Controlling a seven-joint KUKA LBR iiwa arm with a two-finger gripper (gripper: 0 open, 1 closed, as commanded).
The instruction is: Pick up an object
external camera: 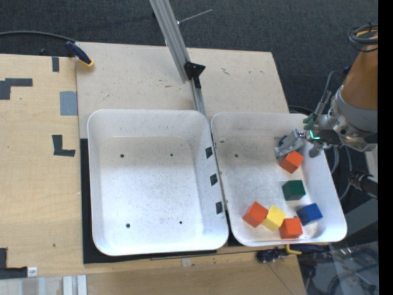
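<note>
Six blocks lie in the right bin (221, 165). An orange block (292, 161) sits just beneath the claw (291, 145) at the far right; whether the claw is released or clenched cannot be told. Green block (294, 189), blue block (309, 212), yellow block (274, 217) lie nearer.

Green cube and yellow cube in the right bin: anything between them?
No. In the camera view, bare white bin floor separates the green cube from the yellow cube; the blue cube sits off to the side.
</note>
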